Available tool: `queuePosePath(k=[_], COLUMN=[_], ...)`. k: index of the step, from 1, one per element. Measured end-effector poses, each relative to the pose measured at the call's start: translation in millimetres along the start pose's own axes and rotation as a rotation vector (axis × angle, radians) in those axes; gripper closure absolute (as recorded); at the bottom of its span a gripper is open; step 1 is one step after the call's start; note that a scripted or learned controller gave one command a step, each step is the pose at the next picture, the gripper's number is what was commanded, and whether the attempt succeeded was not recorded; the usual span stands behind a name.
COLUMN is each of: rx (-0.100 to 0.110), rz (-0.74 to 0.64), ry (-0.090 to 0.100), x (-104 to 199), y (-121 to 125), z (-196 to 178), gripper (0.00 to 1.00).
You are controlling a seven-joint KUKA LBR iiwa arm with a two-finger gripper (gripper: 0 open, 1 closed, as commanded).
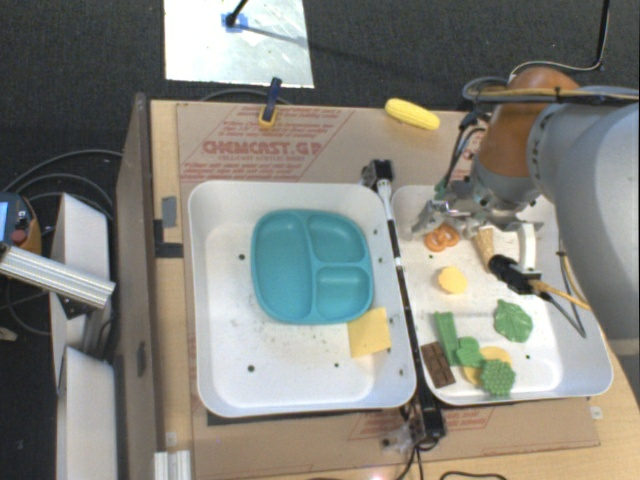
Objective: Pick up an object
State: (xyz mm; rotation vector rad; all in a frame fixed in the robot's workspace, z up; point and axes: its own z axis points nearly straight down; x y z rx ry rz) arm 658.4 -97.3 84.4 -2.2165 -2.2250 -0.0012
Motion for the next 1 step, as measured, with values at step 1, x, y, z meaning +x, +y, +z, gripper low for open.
queuePosePath(k=[1], rx=[-0.010], rz=[-0.003], ry=[-0.003], x=[-0.2], y=[2.2], z=[-13.8], gripper=[1.00])
